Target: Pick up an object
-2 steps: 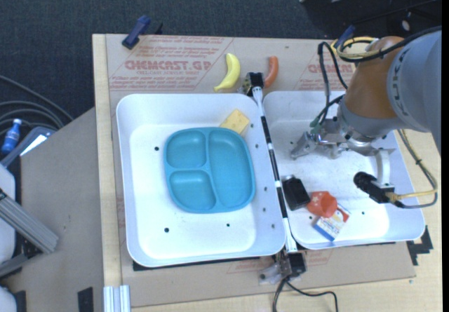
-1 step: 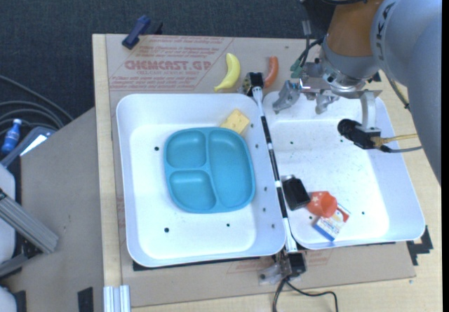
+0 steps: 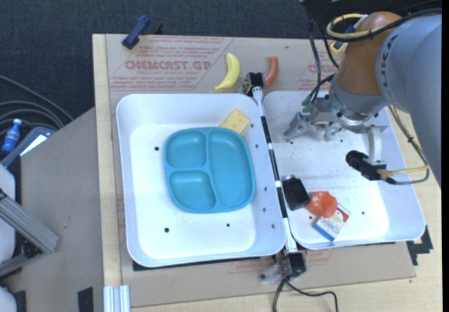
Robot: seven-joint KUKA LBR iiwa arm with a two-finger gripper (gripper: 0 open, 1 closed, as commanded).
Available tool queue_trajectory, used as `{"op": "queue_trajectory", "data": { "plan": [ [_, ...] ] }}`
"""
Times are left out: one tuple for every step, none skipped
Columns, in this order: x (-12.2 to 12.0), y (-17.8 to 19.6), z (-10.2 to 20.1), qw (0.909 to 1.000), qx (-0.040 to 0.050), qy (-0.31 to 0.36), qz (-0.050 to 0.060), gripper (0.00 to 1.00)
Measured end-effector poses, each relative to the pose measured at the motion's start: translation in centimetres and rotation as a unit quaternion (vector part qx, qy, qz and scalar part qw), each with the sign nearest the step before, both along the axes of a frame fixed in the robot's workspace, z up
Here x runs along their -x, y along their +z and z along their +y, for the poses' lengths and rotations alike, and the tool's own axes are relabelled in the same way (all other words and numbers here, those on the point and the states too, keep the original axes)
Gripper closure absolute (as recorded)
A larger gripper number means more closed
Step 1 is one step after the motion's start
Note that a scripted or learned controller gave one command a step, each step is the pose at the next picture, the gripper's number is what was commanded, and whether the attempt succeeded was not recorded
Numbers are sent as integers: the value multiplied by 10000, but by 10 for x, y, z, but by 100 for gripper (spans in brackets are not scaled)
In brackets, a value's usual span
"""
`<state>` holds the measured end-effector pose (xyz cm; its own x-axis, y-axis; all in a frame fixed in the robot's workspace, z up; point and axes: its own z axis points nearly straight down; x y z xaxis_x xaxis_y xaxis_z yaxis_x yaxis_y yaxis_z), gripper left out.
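The gripper (image 3: 313, 123), fingers' state impossible to tell, hangs at the right white bin's (image 3: 393, 230) far end; the small orange-red toy (image 3: 323, 203) lies nearer the camera.

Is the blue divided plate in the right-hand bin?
No, the blue divided plate lies in the left bin, beside a yellow block.

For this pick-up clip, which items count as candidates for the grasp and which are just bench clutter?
Job in hand:
gripper, over the right bin
black block
orange-red object
small packet
blue divided plate
yellow sponge

Lying about, outside the bins:
banana
orange pepper-like toy
blue clip
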<state>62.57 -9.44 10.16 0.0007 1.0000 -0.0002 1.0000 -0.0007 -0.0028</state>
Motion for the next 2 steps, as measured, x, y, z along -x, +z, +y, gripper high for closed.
{"op": "queue_trajectory", "data": {
  "plan": [
    [-41, -17, 0, 10000, 1, 8, -22, 0],
    [2, -17, -4, 10000, -4, 2, -2, 0]
  ]
}}
